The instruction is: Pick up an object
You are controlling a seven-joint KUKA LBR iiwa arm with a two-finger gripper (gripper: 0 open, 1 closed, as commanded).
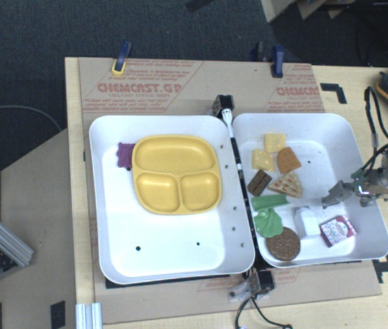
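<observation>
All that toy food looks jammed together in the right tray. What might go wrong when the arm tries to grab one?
The gripper sits by the right bin's far wall, so it may bump the rim. The green piece touches the brown round cookie, so grabbing one could drag the other. The red-and-white packet lies flat and may slip.

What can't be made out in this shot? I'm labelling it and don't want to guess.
- Gripper, camera view: small and blurred, so open or shut is unclear.
- Arm, camera view: cut off by the right edge.
- Purple item, left bin: mostly hidden under the yellow tray.
- Red-and-white packet, right bin: print too small to read.
</observation>
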